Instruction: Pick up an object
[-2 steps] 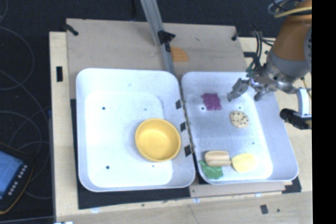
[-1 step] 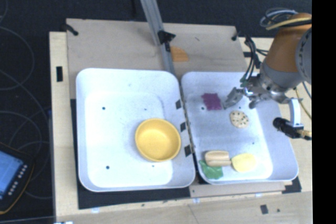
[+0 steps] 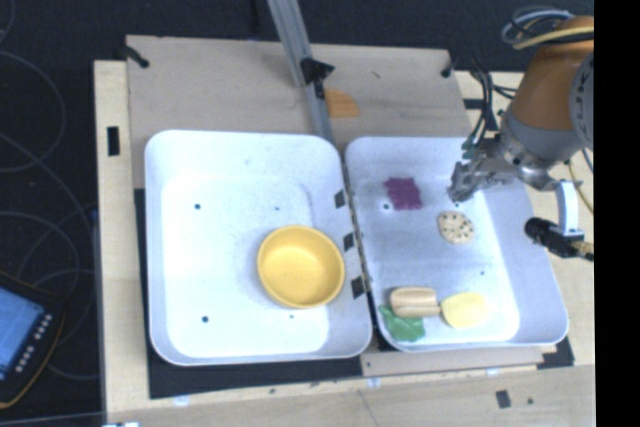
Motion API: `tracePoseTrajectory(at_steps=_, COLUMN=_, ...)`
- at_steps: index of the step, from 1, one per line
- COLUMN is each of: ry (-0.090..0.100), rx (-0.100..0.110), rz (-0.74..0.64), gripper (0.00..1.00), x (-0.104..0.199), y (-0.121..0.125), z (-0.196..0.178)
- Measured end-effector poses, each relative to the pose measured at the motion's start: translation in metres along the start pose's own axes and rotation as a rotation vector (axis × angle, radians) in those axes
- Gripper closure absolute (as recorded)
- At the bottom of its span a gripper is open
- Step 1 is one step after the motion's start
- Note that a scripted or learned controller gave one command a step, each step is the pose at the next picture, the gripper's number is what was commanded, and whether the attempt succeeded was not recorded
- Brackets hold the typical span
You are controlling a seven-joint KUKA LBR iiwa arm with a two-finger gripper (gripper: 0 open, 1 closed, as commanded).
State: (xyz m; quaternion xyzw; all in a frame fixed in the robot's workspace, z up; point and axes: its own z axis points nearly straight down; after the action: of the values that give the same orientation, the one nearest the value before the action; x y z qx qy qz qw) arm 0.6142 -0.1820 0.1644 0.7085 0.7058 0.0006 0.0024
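1. Take the right bin (image 3: 530, 310) as your landmark; everything you might pick lies inside it, and the gripper (image 3: 465, 180) hangs over its far half, just inside the wall nearest the arm.
2. You cannot tell from this slant whether the gripper is spread or closed: the tip is small and dark against the bin floor. Nothing can be seen between its tips, so treat it as carrying nothing.
3. The round speckled cookie (image 3: 456, 228) lies just below the gripper toward the bin's middle; it is the closest candidate, and the arm's low, reaching pose suggests it or its neighbour is the target.
4. The purple piece (image 3: 403, 192) sits in the bin's far half, toward the wall shared with the other bin, near the gripper but apart from it.
5. Along the bin's near wall lie a tan bread roll (image 3: 413, 301), a yellow piece (image 3: 466, 310) touching or just beside it, and a green scrap (image 3: 402, 326) partly under the roll. They are crowded there, so a clean grasp looks harder.
6. The yellow bowl (image 3: 300, 266) rests in the left bin (image 3: 190, 165), well apart from the right bin's contents, out of the arm's present reach line.
7. Both bins sit on the desk (image 3: 220, 75).
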Motion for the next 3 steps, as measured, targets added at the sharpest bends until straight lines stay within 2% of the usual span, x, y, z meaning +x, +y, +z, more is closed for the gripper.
tracePoseTrajectory(at_steps=1, ry=0.000, rx=-0.003, rz=-0.001, gripper=1.00, x=-0.010, y=0.005, z=-0.050)
tracePoseTrajectory(at_steps=2, ry=0.000, rx=0.004, rz=0.000, gripper=1.00, x=-0.011, y=0.005, z=-0.040)
tracePoseTrajectory(at_steps=3, ry=0.003, rx=0.003, rz=-0.010, gripper=1.00, x=0.046, y=-0.012, z=-0.048)
